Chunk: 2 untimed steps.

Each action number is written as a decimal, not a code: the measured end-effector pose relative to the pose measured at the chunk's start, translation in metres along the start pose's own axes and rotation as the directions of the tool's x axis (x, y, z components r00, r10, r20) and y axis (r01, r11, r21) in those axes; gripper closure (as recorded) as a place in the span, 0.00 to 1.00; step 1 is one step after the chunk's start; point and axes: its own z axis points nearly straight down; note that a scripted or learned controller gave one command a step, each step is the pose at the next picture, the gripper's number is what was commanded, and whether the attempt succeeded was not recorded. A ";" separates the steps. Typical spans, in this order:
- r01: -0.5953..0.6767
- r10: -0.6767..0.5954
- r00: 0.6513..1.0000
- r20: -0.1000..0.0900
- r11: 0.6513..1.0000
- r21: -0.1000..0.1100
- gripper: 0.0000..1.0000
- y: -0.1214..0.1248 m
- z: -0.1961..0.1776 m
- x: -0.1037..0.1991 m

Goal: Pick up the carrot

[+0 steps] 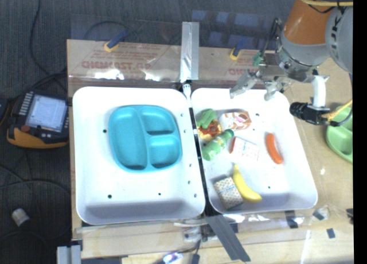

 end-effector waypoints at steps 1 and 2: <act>0.009 -0.009 1.000 0.000 1.000 0.002 0.00 -0.041 0.075 -0.016; 0.308 -0.308 0.951 -0.001 0.951 0.000 0.00 -0.083 0.112 -0.077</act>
